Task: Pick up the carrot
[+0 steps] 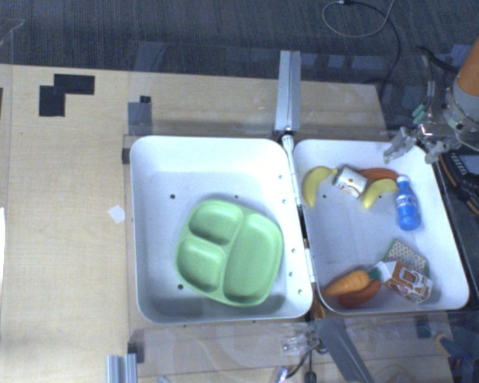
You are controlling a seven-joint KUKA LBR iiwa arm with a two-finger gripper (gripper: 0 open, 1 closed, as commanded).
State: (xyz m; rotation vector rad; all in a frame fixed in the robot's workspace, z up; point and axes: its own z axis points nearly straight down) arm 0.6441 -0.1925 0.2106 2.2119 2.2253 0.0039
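The gripper [411,140] was seen above the far right corner of the right bin [455,250]; whether it was released or clenched could not be told. The carrot [353,282] was found well apart from it, toward the bin's near edge, just beside a snack packet [407,281].

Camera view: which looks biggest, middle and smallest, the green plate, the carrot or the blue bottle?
1. Green plate, by far the biggest.
2. Carrot.
3. Blue bottle, a bit smaller than the carrot, though the two look close in size, so that order is unsure.
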